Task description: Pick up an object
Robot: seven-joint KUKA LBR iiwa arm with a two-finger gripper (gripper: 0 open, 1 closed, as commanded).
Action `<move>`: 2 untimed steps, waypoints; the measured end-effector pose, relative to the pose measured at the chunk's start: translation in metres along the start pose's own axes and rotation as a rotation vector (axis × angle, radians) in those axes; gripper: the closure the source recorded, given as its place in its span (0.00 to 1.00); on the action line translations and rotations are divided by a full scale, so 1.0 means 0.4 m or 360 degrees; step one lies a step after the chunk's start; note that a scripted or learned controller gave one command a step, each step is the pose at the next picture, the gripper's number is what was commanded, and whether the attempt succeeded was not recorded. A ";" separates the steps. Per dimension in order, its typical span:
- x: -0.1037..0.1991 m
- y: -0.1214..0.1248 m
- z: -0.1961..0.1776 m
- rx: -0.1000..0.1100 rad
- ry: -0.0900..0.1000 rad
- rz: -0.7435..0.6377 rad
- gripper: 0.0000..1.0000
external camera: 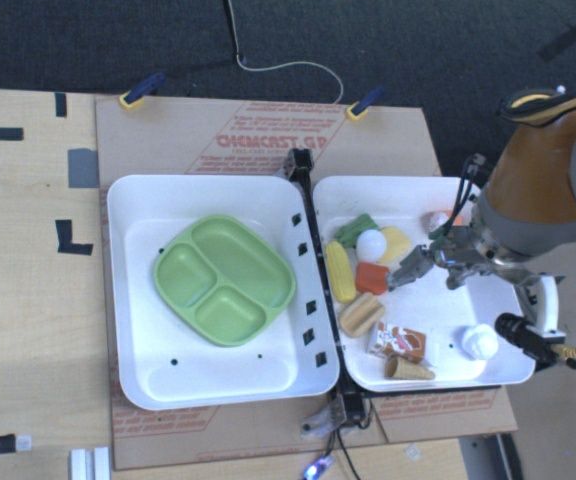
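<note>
The red block [372,278] lies in the right bin [508,368], near the divider between the two bins and amid a cluster of toy food. A white ball [370,242] sits just above it, a yellow corn cob [340,271] just to its left, and a hot dog bun [360,315] just below. The gripper [404,271] lies just to the block's right, its dark fingers pointing left toward the block. How far apart they stand I cannot tell, and nothing shows between them. As I judge it, the coming move is a short reach left from the gripper onto the block.
</note>
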State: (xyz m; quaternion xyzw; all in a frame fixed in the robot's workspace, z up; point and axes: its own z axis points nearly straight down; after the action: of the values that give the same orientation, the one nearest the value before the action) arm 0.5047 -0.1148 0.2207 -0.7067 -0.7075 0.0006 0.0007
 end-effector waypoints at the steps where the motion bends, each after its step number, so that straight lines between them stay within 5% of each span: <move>1: 0.212 -0.057 0.098 0.0011 0.0007 -0.0012 0.00; 2: 0.200 -0.055 0.069 0.0005 0.0001 -0.0002 1.00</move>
State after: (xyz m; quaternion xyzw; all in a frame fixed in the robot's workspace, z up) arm 0.4826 -0.0347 0.1932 -0.7063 -0.7079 0.0016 0.0020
